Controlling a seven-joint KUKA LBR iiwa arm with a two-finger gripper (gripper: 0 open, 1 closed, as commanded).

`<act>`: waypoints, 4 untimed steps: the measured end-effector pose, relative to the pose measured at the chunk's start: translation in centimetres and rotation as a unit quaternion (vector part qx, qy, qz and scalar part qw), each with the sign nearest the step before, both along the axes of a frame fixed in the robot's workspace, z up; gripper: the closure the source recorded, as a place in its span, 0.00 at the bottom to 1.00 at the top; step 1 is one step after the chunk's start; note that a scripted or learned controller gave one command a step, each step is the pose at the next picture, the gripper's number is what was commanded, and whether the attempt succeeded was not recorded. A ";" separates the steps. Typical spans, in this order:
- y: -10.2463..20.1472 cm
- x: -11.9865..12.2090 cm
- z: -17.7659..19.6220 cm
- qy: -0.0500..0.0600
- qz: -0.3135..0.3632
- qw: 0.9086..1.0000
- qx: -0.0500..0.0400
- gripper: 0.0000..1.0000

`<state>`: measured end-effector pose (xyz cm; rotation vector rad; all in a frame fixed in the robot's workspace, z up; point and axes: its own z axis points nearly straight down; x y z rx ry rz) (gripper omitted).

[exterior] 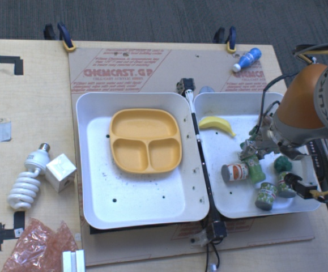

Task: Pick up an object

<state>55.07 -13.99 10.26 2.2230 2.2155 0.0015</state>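
Tool (pixel 253 147) fingers blurred among cluttered items; arm (pixel 314 103) and pink bag (pixel 36 248) cut off by edges.

Off to the left of the bins on the desk (pixel 28 106) there's a spiral bulb (pixel 26 181) with a small white cube (pixel 60 171) touching it. Crinkly reddish plastic (pixel 39 247) sits in the bottom corner, and a little blue-capped bottle (pixel 247 59) lies up top by a clamp (pixel 230 37).

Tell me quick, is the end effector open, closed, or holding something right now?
End effector: cannot be told. It sits low in the right bin over the cluster of small containers.
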 end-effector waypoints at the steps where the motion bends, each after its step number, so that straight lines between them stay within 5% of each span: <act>1: -2.6 1.5 10.8 0.000 0.002 1.000 0.000 1.00; 2: -2.6 1.5 10.8 0.000 0.002 1.000 0.000 0.00; 3: -0.6 6.1 -1.0 0.001 0.003 1.000 0.001 0.00; 4: -0.6 6.2 0.0 0.001 0.004 1.000 0.000 1.00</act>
